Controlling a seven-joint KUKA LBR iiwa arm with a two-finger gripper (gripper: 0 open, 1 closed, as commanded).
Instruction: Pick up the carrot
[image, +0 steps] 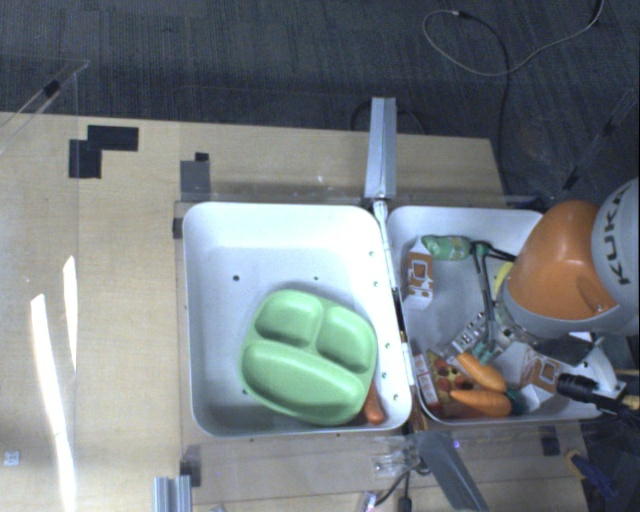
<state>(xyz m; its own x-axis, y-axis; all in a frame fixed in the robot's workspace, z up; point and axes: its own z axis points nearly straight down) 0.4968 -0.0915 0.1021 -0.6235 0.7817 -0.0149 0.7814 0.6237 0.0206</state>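
Note:
Two orange carrots lie in the right bin (455, 300) near its front edge. One carrot (481, 373) is tilted, and the other carrot (480, 403) lies flat just below it. My gripper (479, 337) hangs low right above the tilted carrot, at the end of the grey arm with its orange band (560, 262). The arm hides much of the bin's right side. I see nothing lifted off the bin floor. A small orange tip (373, 409) pokes out from under the green plate in the left bin.
A green divided plate (308, 357) fills the front of the left bin (230, 250). In the right bin are a small carton (418, 277), a green bottle (446, 246) at the back, another carton (541, 373) and a packet (432, 375) beside the carrots.

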